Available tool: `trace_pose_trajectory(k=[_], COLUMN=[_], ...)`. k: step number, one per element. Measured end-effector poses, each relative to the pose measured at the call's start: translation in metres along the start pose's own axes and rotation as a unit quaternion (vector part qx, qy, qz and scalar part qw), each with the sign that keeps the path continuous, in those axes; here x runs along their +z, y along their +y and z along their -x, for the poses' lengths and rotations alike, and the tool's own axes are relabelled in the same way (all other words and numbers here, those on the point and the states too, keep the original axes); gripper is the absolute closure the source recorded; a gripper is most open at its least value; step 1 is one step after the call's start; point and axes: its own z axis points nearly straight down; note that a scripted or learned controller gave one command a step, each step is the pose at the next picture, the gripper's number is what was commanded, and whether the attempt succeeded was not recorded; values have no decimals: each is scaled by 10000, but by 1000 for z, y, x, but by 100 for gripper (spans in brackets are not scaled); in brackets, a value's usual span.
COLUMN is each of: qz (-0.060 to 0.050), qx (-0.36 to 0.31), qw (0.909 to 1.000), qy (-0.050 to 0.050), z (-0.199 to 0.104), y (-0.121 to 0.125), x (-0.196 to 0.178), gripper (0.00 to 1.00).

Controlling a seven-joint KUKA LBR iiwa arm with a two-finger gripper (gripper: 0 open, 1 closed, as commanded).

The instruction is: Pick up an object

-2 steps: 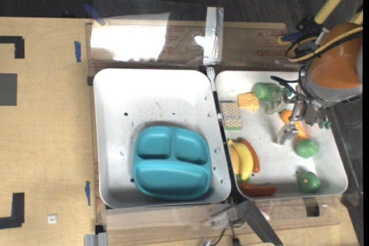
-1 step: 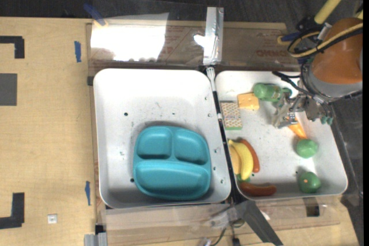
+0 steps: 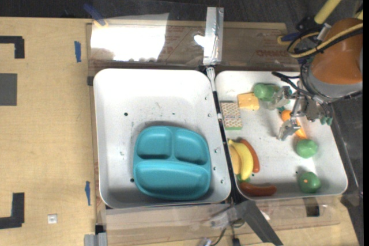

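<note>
White plastic bins on a cardboard bench, with the grey arm reaching over the right bin.

The left bin [image 3: 109, 124] has bare floor along its far half; a teal divided tray [image 3: 172, 163] fills the near part. In the right bin [image 3: 340, 173] the middle floor is free, and the toys lie near the walls: a banana [image 3: 242, 159] and a red sausage [image 3: 258, 188] by the left and near edges, a yellow cheese wedge [image 3: 248, 101], and smooth green round pieces [image 3: 306, 148]. The gripper [image 3: 293, 125] hangs low beside a small orange piece [image 3: 300, 133], partly hidden. Whether the gripper is spread or pinching, I cannot tell; the metal parts blur together.
</note>
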Motion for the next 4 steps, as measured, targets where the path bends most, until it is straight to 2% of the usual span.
trace_pose_trajectory(k=[1, 2, 3, 4], qz=[10, -6, 2, 21], qx=[130, 121, 416, 339], qw=[9999, 9999, 9991, 9994], qy=[51, -22, 2, 58], z=[-12, -7, 45, 50], y=[8, 9, 14, 75], x=[13, -1, -170, -173], gripper=[0, 100, 100, 100])
